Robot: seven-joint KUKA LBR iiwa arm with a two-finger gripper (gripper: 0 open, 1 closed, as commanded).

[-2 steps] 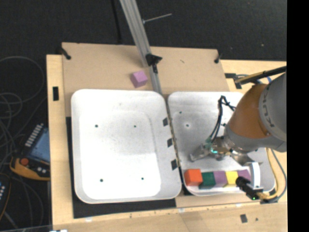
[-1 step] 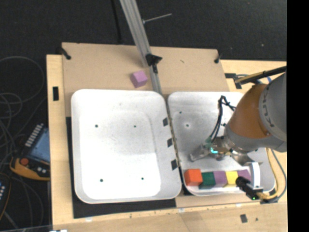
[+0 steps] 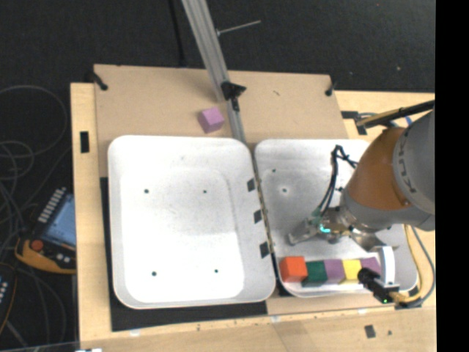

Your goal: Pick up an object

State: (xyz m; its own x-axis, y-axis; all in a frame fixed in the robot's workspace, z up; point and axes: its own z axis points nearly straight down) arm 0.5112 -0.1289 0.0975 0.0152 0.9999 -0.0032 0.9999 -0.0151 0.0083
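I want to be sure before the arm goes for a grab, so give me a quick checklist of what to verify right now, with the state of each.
1. Blocks within reach: ok. Orange block, green block, purple block and yellow block sit in a row along the near wall of the right bin.
2. Gripper over that bin: ok, above the row's left end.
3. Fingers open or shut: cannot tell.
4. Room around one block: not ok, the blocks look side by side and close to the wall.
5. Nothing held: cannot tell.
6. Loose purple cube: not ok, it lies on the board beyond the bins.
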